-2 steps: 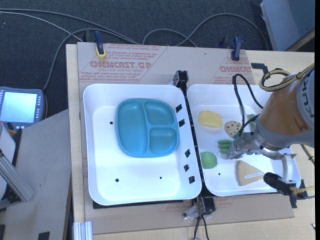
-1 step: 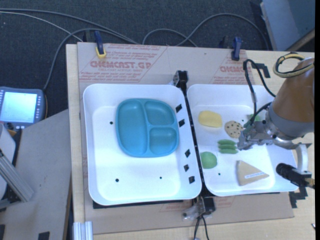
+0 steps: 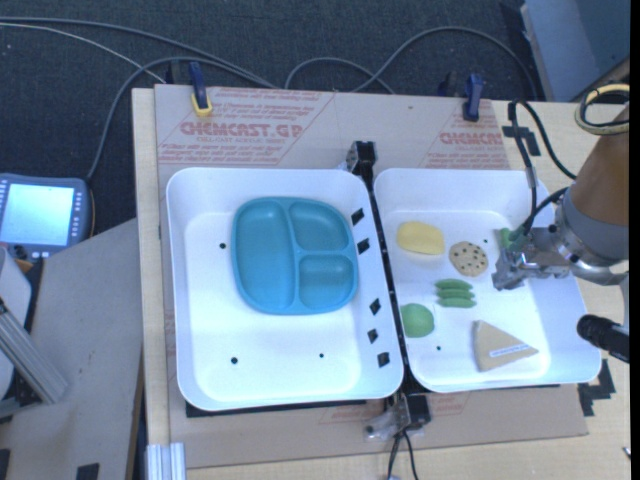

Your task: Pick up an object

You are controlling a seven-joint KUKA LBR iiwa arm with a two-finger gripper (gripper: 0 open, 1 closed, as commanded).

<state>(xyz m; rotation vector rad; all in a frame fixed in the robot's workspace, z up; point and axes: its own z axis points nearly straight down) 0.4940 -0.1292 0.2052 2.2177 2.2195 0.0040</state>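
In the right bin [image 3: 560, 363], the gripper [image 3: 507, 266] hangs at three o'clock of a round cookie [image 3: 468, 258]. A green scrap [image 3: 506, 238] shows by its fingers, perhaps held; I cannot tell whether they are closed. The left bin [image 3: 200, 358] holds a blue divided plate [image 3: 296, 255].

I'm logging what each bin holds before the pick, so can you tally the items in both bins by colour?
Yellow: 1, the yellow piece
Green: 2, the pea pod and the round green piece
Tan or brown: 2, the cookie and the wedge
Blue: 1, the divided plate
Total: 6. A small green thing beside the gripper is too hidden to count.
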